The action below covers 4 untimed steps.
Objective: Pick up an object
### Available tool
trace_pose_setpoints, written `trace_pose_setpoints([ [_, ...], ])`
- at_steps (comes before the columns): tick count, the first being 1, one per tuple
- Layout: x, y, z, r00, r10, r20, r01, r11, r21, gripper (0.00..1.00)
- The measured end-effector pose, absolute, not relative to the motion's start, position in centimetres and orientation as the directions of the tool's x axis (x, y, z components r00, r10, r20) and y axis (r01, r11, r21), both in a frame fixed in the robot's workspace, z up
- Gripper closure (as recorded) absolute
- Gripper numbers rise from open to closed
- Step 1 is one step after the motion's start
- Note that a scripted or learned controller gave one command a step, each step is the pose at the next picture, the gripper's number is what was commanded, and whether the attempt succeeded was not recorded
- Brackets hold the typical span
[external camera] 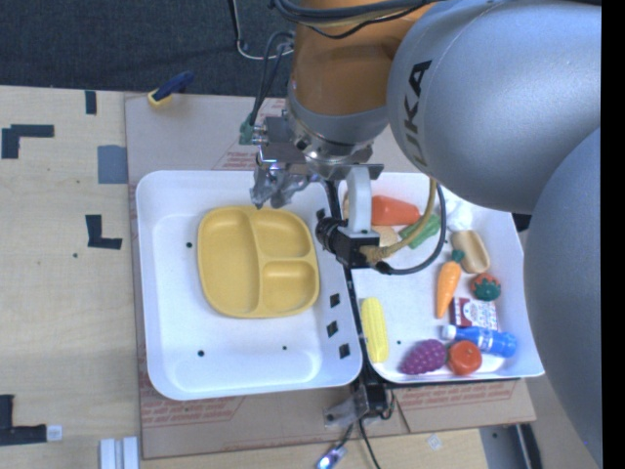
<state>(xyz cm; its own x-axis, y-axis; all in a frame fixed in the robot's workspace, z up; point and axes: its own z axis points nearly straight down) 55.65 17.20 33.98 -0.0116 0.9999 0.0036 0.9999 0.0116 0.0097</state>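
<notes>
A yellow divided plate (259,262) lies in the left bin (156,291). My gripper (277,190) hangs over the plate's far rim, just inside the left bin's back wall, with nothing seen in it. The right bin (524,358) holds a corn cob (374,328), a carrot (446,286), purple grapes (423,357), a red tomato (465,358), a blue bottle (488,340), a strawberry (484,287), a tan bread roll (472,250) and an orange-red pepper (394,210). The arm's wrist hides the right bin's back left corner.
The big grey arm covers the upper right of the view. A cable and a black bracket (344,239) hang over the divider between the bins. A yellow and blue tool (171,87) lies on the bench behind the left bin.
</notes>
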Motion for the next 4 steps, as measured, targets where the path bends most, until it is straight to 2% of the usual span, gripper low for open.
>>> trace_pose_setpoints([
  [1, 53.4, 14.3, 23.7, 0.001, 1.0, -0.004, 1.0, -0.002, -0.012, 1.0],
  [2, 48.3, 10.5, 36.7, 0.0, 1.0, 0.002, 1.0, 0.0, 0.006, 1.0],
  [3, 48.3, 5.7, 36.3, 0.004, 1.0, -0.001, 1.0, -0.004, -0.002, 1.0],
  [4, 48.4, 2.4, 41.7, 0.001, 1.0, 0.0, 1.0, -0.001, 0.004, 1.0],
])
